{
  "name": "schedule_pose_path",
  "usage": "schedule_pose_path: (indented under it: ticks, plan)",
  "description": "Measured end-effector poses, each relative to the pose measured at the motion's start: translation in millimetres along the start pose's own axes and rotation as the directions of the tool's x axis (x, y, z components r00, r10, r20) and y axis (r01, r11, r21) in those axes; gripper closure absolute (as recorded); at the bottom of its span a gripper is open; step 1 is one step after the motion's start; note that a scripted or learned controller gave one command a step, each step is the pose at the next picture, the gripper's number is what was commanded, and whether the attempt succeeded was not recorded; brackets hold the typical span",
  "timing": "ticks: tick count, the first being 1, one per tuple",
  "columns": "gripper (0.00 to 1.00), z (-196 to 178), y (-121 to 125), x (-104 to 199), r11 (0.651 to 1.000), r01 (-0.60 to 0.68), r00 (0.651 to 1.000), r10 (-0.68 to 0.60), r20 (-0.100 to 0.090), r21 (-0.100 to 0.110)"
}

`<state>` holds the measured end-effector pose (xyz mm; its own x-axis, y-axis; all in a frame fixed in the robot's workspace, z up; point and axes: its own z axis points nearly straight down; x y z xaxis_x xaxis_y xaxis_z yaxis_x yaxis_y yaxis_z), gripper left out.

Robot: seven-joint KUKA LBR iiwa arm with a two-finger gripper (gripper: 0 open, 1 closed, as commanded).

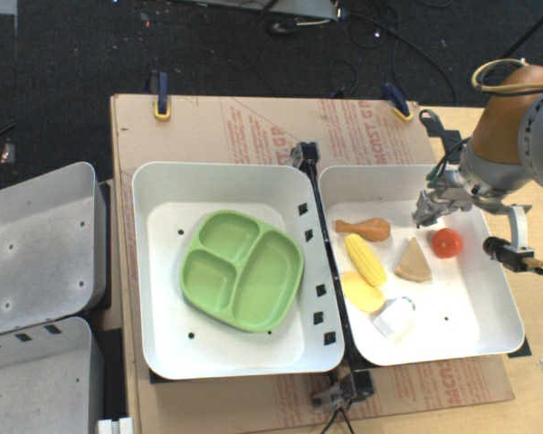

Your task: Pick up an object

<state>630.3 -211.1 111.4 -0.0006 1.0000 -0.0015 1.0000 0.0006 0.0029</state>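
A cardboard-topped desk (253, 125) over dark floor carries two white bins; the left bin (154, 269) holds a green divided plate (242, 269); in the right bin (489, 324) the jaws (427, 212), state unreadable, hang at ten o'clock from a tomato (446, 242), corn (365, 259) and drumstick (364, 229) beside.

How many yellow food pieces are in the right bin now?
2: a corn cob near the bin's left wall, and a flat yellow piece just below it, touching. None looks hidden.
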Motion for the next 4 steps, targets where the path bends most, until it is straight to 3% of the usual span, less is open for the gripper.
schedule_pose_path:
  ticks: [3,4]
  plan:
    - [1.0,-142.0,7.4,13.1,1.0,0.003,1.0,-0.003,0.0,-0.003]
    - [1.0,-145.2,-0.9,59.2,1.0,0.005,1.0,-0.005,-0.002,0.003]
